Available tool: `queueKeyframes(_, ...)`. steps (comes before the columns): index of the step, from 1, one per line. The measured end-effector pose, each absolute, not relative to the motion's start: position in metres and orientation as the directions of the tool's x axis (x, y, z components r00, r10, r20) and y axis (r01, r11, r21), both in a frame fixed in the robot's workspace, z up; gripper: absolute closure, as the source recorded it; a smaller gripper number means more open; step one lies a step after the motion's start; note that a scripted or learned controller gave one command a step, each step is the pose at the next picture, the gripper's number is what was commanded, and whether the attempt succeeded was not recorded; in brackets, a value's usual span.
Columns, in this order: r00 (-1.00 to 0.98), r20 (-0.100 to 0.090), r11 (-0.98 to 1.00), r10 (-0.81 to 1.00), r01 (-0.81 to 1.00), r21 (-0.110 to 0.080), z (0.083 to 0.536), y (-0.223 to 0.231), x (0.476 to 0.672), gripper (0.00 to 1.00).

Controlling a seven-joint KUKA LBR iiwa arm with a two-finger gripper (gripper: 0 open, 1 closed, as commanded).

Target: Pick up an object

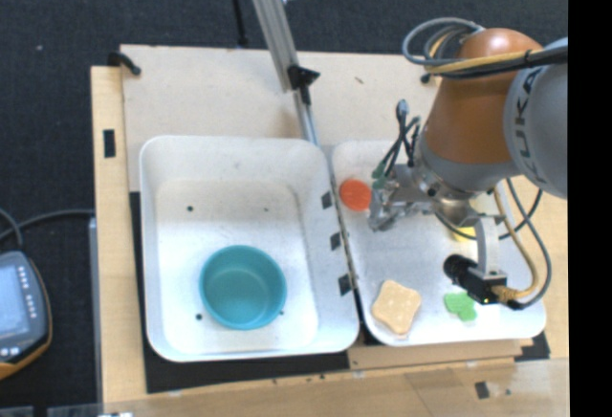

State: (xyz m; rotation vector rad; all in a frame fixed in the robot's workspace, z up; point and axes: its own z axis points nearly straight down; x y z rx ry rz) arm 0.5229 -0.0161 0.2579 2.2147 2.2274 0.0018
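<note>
- My gripper [382,214] hung over the right bin [421,334], just beside the orange ball [355,194].
- Jaw state: I couldn't tell.
- Best centred over the ball before descending.

A round teal plastic bowl [243,286] sits in the left shallow white bin [163,166]. The right white bin [421,334] holds a small orange ball [355,194], a tan bread-like slice [395,307] and a small green piece [461,307], beneath the grey arm [478,128].

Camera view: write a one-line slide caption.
Arm's gripper hangs over the right bin beside an orange ball; a teal bowl sits in the left bin.
</note>
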Motion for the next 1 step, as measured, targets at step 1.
queueKeyframes(1,-0.007,0.0,0.007,1.0,1.0,0.0,0.2439,0.0378,0.5116,1.0)
